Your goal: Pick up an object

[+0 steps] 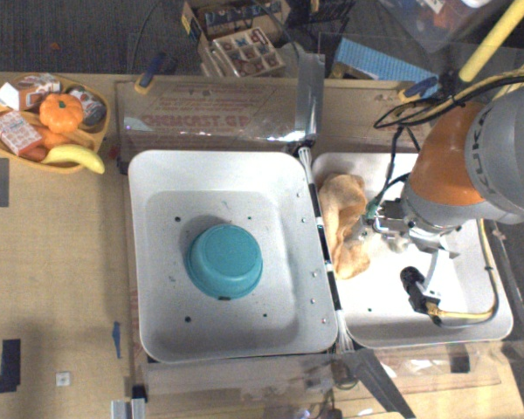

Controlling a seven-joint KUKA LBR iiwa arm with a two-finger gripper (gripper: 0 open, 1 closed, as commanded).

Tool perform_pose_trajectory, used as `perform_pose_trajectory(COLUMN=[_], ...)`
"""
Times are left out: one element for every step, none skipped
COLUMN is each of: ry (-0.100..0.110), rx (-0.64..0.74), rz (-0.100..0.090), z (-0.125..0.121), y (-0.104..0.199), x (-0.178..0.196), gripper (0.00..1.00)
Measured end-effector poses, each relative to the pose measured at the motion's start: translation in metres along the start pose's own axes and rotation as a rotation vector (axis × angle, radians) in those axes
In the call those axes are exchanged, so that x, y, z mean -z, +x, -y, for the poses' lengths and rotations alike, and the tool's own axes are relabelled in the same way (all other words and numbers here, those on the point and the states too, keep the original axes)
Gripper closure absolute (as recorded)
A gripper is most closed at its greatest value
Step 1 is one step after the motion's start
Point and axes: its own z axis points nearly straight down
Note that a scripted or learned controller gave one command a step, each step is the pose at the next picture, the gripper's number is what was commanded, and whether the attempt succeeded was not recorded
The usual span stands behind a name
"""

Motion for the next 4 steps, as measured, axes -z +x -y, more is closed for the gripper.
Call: perform_pose_trajectory(ry=[0.001,0.014,0.016,0.01], rx=[0.101,0.006,0.008,0.141], rz=[0.001,0.002,0.0,-0.003], z=[-0.079,-0.115,-0.102,-0.112], y=[0.005,-0.044,0.028,-0.01], x=[-0.001,0.183,0.091,-0.004], gripper=[0.0,0.0,0.0,0.0])
